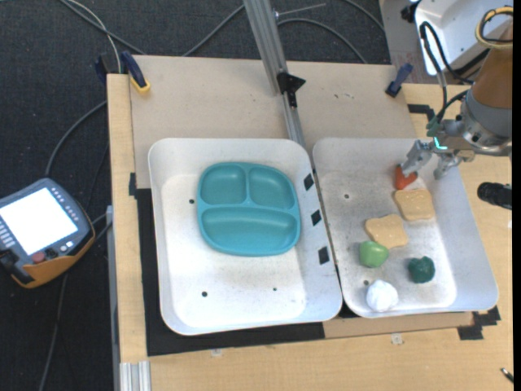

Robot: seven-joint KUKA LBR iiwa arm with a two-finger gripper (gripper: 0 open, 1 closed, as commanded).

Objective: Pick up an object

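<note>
Camera view: the gripper [429,160], fingers spread and grasping nothing, is being shown over the red object [404,175] in the right bin [472,243], where a slip against the adjoining cracker [414,203] is being risked

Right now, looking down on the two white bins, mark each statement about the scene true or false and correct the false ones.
1. The teal divided plate lies in the left bin. True.
2. The gripper hangs over the left bin. False: it is over the right bin's far end, beside a red item.
3. A green ball lies in the right bin. True.
4. The white ball sits on the plate. False: it lies at the right bin's near edge.
</note>
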